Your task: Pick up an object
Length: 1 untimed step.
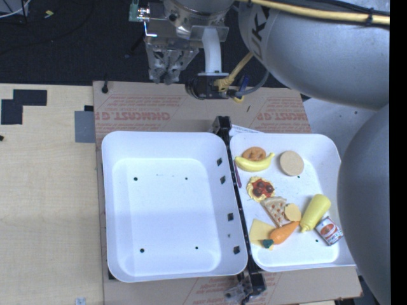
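Pale wood and a sheet of brown cardboard are forming the table [44,189] on which two white bins are sitting side by side. Nothing of the task is judged done so far: the hand [166,68] is being held high above the far edge of the cardboard, well apart from every object, and whether it is open or closed cannot be told. The candidates are all lying in the right bin [331,146]: a banana [253,164], a round cracker [292,163], a carrot [283,232], a yellow bottle [315,211] and a small can [329,231]. The left bin [166,208] is being left unused. Choosing, descending and grasping are all judged as remaining.
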Tool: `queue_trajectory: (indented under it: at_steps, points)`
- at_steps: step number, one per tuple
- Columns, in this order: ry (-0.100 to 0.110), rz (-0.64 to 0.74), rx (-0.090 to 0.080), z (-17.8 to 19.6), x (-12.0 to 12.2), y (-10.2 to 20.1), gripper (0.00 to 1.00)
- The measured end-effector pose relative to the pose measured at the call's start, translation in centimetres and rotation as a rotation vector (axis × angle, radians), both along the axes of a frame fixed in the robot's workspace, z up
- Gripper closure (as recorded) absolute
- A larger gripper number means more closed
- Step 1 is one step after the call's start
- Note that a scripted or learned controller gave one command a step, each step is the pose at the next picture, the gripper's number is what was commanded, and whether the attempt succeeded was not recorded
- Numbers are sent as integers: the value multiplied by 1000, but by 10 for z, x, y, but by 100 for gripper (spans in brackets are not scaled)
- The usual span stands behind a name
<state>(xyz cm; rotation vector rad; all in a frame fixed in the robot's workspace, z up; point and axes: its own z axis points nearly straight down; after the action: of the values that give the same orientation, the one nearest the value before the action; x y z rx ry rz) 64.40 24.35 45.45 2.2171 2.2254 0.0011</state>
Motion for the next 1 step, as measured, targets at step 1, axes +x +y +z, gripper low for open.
queue_trajectory:
  at_steps: [1]
  points:
    - [1,3,-1,40,-1,1,100]
